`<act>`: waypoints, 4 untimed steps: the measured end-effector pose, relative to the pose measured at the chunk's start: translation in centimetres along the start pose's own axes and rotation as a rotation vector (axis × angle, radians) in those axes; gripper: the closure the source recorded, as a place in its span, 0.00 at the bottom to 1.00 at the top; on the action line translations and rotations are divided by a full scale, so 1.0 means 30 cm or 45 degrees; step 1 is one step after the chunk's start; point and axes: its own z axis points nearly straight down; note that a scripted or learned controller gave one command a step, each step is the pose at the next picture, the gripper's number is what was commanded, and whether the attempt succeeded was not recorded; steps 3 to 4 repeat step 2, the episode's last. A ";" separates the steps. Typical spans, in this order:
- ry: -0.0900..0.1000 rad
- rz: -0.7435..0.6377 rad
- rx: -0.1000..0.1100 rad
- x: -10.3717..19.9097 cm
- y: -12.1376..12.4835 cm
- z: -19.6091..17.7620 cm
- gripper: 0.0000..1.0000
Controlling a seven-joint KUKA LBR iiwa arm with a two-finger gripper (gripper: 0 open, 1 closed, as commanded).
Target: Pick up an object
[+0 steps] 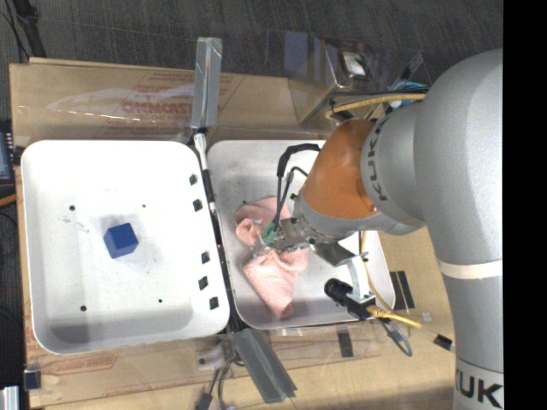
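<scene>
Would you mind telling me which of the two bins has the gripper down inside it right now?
The right-hand bin, which holds the crumpled pink cloth. The gripper sits low over that cloth, while the left-hand bin holds a small blue cube, well away from the arm.

"KUKA" lettering on the grey arm (444, 169), partly visible near wrist and at lower right.

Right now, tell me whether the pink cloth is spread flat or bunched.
Bunched: the pink cloth lies crumpled in folds in the right bin.
</scene>
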 end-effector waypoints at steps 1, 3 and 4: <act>-0.001 0.056 -0.001 0.091 0.177 -0.305 1.00; 0.000 -0.027 0.004 0.159 0.121 -0.300 1.00; 0.000 -0.027 0.004 0.159 0.121 -0.300 1.00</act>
